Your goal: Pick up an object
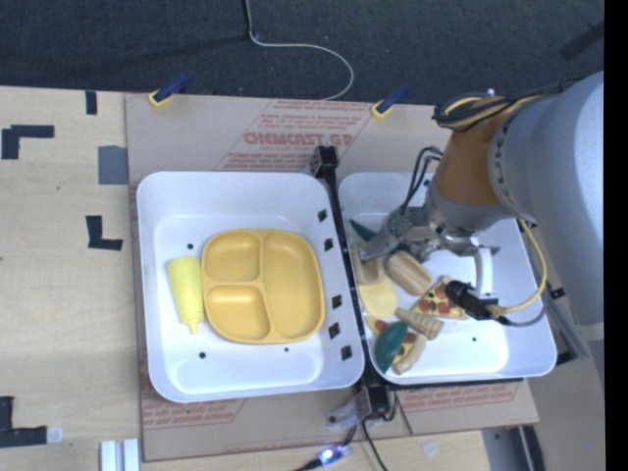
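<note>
Your grey arm with the orange band (469, 165) reaches in from the right and hangs over the right-hand shallow white bin (510, 356). Its gripper (392, 238) sits low at that bin's left side, close to the divider between the two bins, and you cannot tell from this angle whether it is released or clenched — nothing is clearly seen in its grasp.

Just below the gripper lies a tan wooden cylinder-shaped block (408, 272), tilted, with a pale yellow flat piece (375, 297) beside it. Near these lie a toy pizza slice with red spots (438, 307) and a dark teal leaf-shaped piece (391, 340), all clustered in the bin's left half.

In the left-hand white bin (177, 371) rests a yellow plastic divided plate (263, 285) with three compartments — a yellow squeeze-bottle-shaped toy (185, 290) lies just beside its left edge.
</note>
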Robot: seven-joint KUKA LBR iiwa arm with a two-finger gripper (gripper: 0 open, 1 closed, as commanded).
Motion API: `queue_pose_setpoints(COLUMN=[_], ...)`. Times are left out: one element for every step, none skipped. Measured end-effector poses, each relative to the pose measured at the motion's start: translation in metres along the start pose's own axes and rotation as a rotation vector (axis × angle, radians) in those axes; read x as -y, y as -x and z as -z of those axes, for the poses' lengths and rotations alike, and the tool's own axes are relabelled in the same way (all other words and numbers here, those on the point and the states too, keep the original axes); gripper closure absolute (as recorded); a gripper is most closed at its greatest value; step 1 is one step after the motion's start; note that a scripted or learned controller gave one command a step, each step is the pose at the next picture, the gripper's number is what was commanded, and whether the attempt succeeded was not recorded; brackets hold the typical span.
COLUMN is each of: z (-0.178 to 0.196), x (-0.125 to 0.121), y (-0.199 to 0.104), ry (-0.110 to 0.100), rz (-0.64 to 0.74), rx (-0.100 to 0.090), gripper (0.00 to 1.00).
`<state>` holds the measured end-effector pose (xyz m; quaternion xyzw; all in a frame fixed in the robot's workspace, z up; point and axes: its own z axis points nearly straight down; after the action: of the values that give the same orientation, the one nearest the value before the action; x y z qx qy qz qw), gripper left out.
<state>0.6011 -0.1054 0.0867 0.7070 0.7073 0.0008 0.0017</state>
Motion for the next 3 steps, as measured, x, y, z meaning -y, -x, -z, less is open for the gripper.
queue_pose_setpoints(z=[0.011,0.069,0.112], x=[-0.002,-0.010,-0.012], y=[-0.002,0.002,0.001], ry=[0.003,-0.001,-0.001], rz=[0.000,0.001,0.001], rx=[-0.004,0.000,-0.001], gripper=[1.00,1.00,1.00])
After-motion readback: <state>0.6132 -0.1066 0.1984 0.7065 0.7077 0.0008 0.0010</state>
